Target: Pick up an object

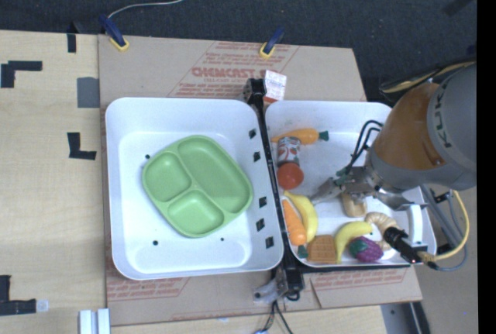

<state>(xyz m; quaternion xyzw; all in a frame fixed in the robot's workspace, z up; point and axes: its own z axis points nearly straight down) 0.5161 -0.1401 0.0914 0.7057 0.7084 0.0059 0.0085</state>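
The arm came in from the right edge of the table and hung over the right bin (385, 109). Its end effector (335, 187) stood low over the middle of that bin's floor, prongs apart and pinching nothing, with one thin finger (320, 190) aimed toward the dividing wall.

The objects to choose from all lay in that bin. A carrot (304, 136) sat near the far wall, a small can (288, 149) just beside it, and a red ball (291, 176) touching the can's near end. Along the near wall were a banana (304, 213) lying against an orange piece (293, 223), a waffle-like block (322, 249), a second banana (352, 232) and a purple fruit (365, 249), packed close.

The red ball seemed the nearest pick: it sat just beside the open tips with bare floor on its right. A good grasp would likely centre the prongs on it and straddle it before closing, since a round thing could roll off toward the can.

The near-wall cluster looked harder, with items touching and the bin's wall leaving little space for a finger. The left bin (124, 170) held a green divided plate (197, 185) with bare floor around it, open room for a drop.
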